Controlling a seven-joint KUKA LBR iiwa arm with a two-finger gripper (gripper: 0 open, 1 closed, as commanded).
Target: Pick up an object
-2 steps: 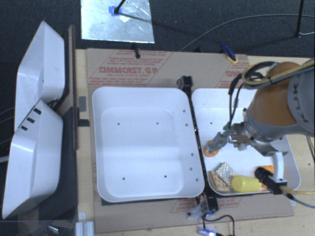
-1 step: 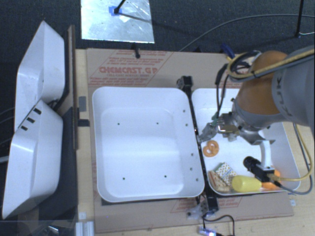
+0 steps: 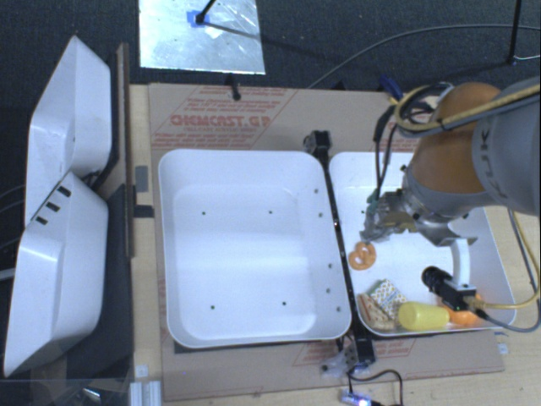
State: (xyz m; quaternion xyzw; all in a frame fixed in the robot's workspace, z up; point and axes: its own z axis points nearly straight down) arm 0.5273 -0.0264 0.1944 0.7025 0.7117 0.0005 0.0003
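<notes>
Camera view: the tool [image 3: 377, 225] is positioned low over the right bin [image 3: 355, 180], close to its left wall. Whether the tool is apart or together cannot be determined. An orange pretzel-shaped ring [image 3: 362, 256] lies on the bin floor just beside the tool. Along the near wall lie a checked packet [image 3: 387, 292], a tan wafer [image 3: 372, 309], a yellow object [image 3: 423, 315] and a small orange object [image 3: 463, 317]. The left bin [image 3: 245, 252] adjoins.
</notes>
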